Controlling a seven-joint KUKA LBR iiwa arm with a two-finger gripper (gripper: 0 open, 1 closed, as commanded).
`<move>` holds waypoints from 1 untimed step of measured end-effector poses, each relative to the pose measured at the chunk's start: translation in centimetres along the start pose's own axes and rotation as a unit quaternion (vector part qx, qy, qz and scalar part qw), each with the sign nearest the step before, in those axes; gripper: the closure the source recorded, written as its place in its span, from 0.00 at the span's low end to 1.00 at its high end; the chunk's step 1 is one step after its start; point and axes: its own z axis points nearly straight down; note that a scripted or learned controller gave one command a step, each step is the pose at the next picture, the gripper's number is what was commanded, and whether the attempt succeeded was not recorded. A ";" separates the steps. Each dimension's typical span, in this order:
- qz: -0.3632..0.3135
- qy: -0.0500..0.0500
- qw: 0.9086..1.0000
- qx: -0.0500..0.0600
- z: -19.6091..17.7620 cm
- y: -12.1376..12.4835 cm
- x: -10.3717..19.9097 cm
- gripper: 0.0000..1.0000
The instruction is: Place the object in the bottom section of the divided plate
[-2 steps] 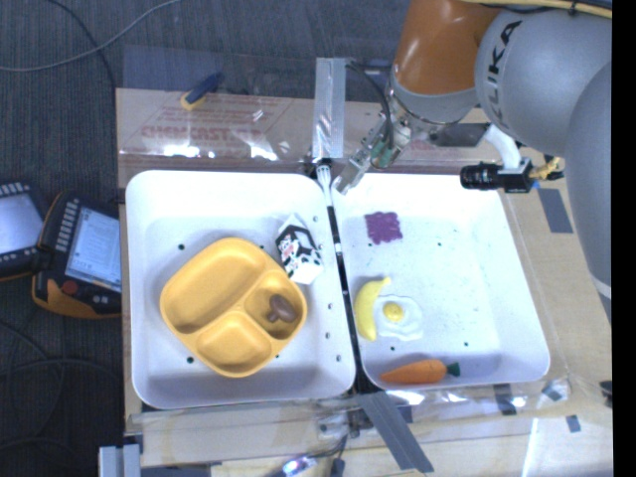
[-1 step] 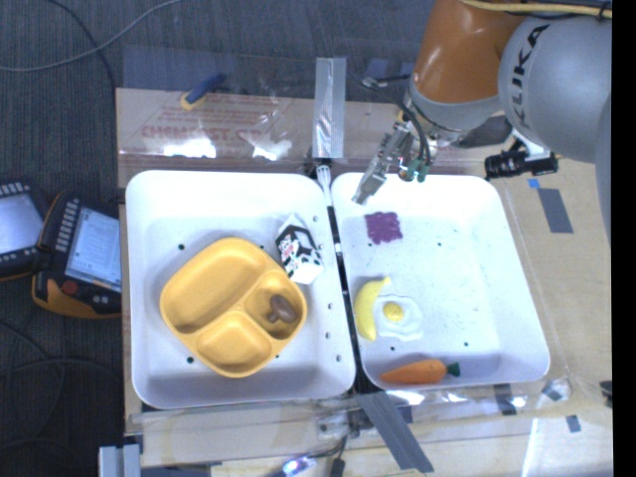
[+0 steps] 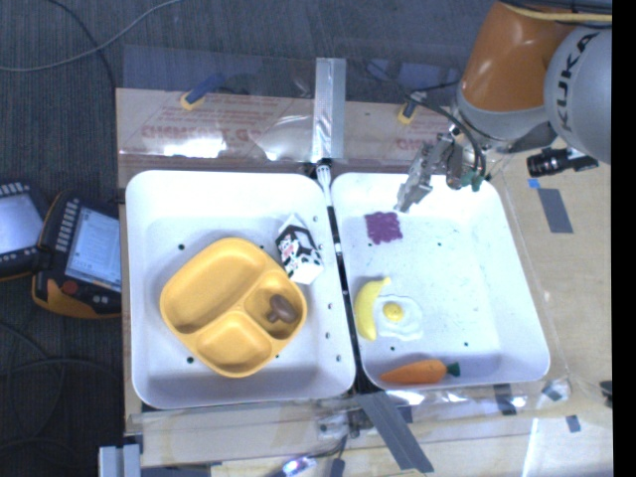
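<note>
Purple grapes [image 3: 384, 228] lie just below the empty gripper [image 3: 409, 198].

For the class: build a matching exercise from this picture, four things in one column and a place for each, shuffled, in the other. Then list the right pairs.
Things:
1. carrot
2. purple item
3. brown item
4. fried egg

Places:
A. in the yellow plate, left bin
B. near edge of the right bin
C. beside the banana
D. just below the gripper

Pairs: 1-B, 2-D, 3-A, 4-C
</note>
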 end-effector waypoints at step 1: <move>0.051 0.001 0.999 -0.002 2.8 -2.8 -1.4 1.00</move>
